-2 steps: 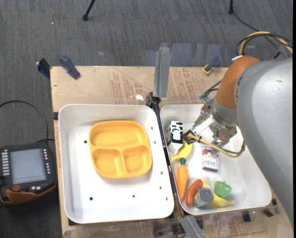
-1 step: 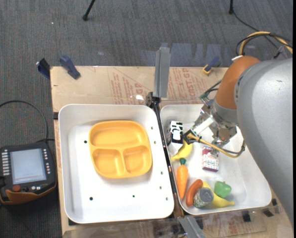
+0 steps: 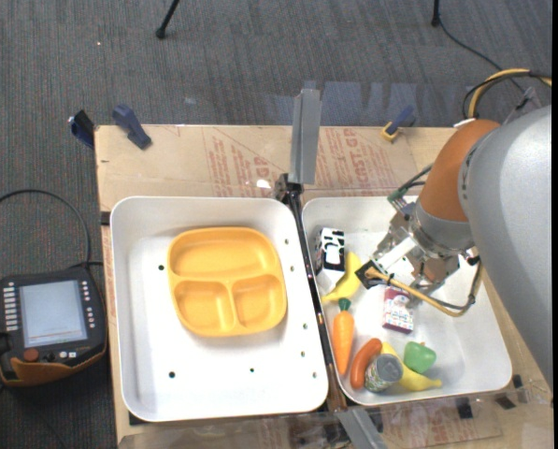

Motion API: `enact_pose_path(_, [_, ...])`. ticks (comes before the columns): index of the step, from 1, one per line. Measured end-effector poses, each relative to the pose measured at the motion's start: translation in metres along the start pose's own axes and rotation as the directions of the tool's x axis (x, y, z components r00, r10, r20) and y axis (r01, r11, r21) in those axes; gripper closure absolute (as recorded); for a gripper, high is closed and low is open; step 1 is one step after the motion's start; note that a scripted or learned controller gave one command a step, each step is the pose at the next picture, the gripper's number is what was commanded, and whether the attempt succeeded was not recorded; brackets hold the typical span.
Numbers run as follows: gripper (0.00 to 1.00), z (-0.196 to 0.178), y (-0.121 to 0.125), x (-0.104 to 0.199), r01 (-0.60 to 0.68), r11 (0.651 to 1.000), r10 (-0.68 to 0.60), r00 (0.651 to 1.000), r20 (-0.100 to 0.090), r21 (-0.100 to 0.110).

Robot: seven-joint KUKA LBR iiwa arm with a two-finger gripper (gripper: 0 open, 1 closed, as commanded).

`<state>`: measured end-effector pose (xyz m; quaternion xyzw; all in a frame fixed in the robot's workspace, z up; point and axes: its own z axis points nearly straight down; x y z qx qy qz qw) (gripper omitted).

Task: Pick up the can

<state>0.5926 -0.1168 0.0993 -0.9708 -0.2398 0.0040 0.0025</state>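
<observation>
Right bin (image 3: 489, 340) holds a small can (image 3: 383, 372) tipped, grey lid showing.

Grey arm (image 3: 517, 213) — orange band, yellow cable.

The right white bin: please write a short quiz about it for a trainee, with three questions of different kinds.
1. True or false: the small round metal can lies near the right shallow white bin's front edge.
2. What touches the can's left side? A) long red pepper B) green bell pepper C) orange carrot
3. Which bin holds the yellow three-section plastic plate?

Key: 1 true; 2 A; 3 the left shallow white bin.
</observation>
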Motion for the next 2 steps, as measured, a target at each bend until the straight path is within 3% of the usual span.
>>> enact_pose_path(1, [0.0, -0.011, 0.015, -0.036, -0.118, 0.993, 0.118, 0.993, 0.0, 0.002])
enact_pose_path(2, [0.0, -0.019, 0.019, -0.094, -0.08, 0.997, 0.08, 0.997, 0.0, 0.002])
